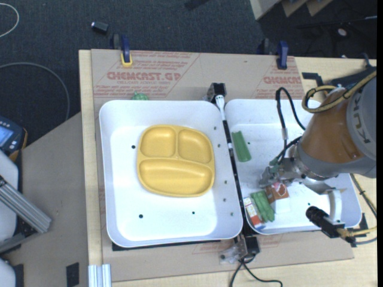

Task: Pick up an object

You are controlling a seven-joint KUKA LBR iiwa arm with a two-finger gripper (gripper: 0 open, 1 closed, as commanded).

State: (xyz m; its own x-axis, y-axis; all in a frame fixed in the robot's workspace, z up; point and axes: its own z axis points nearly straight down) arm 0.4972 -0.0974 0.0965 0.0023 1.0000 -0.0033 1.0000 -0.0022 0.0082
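So, quick rundown:
Gripper: was down low in the right bin; couldn't tell how its jaws stood.
Nearest thing: a small red-brown object just near-side of it, maybe touching.
Green packet: a bit nearer and left, long axis slanting near-right to far-left.
Green stick: farther left, lying near-to-far.
Left bin: held a yellow divided plate.
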